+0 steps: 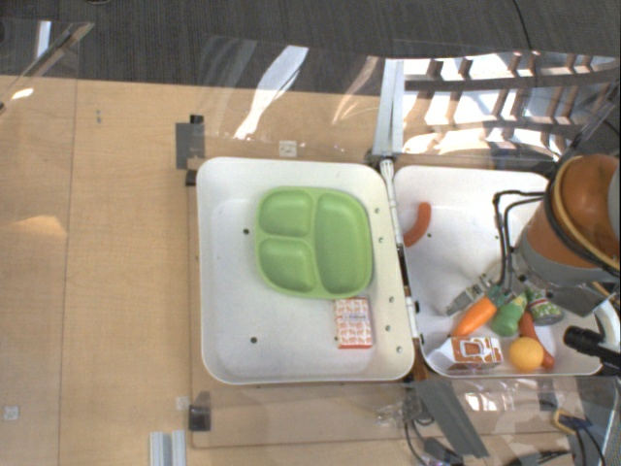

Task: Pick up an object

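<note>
Carrot (476,315) lies seemingly just beside the claw (482,289).

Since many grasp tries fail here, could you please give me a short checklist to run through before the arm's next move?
1. Tool position: the tool is low in the right bin, beside the toy pile. Ok.
2. Target in reach: the orange carrot lies right under the tool. Ok.
3. Anything between the tool's fingers: too small and cluttered to see. Cannot tell.
4. Crowding: carrot, green vegetable, small orange box and yellow-orange fruit lie packed together; a clean single grasp looks doubtful. Not ok.
5. Red sausage lies apart from the pile, out of the way. Ok.
6. Left bin: green divided plate and small card box lie apart from the arm. Ok.
</note>
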{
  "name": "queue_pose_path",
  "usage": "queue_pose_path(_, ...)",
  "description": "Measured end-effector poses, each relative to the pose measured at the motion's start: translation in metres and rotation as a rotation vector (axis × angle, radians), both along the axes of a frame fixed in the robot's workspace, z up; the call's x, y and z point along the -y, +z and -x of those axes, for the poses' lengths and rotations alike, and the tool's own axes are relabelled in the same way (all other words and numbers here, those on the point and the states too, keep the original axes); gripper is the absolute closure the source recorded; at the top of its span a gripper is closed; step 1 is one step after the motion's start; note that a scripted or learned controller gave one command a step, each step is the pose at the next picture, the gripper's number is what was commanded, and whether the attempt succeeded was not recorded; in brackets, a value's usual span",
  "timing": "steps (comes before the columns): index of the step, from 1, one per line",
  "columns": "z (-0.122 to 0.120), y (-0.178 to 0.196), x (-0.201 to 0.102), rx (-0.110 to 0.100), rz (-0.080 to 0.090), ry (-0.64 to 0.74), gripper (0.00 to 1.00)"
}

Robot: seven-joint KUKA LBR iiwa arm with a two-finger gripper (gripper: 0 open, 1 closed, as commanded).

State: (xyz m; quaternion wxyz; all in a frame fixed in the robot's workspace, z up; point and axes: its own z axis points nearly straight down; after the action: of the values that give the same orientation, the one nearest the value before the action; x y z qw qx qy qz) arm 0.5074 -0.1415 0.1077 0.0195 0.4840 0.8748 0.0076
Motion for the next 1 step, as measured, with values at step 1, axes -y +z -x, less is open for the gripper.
queue_pose_path(1,0.0000,0.0000,0.0000,0.000,0.000,0.000,0.00)
